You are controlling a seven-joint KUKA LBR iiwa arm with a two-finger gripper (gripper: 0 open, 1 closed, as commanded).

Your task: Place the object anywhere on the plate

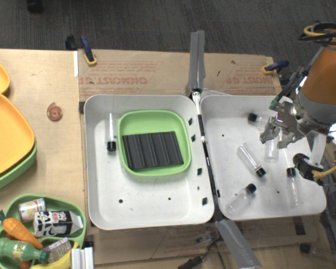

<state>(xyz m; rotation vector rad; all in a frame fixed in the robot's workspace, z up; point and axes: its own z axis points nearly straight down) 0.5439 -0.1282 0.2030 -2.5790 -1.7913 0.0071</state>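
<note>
A green plate (182, 129) lies in the left bin (151, 206), and a dark grey ridged slab (154, 150) rests flat on it. Left of the plate lies a clear vial (111, 131) with a black cap. My gripper (274, 141) hangs over the right bin (224, 150) near its right side, fingers apart. A clear vial (271, 152) shows just below and between the fingertips; whether they touch it I cannot tell. Several more black-capped vials lie loose in that bin, such as one (251, 160) left of the gripper and another (292, 186) at the right.
Stacked orange plates (8, 133) sit on the wooden bench at left. A green bowl of toy food (36, 231) stands at the bottom left. A metal divider (197, 60) runs between the bins. Cables (311, 170) hang by the arm's wrist.
</note>
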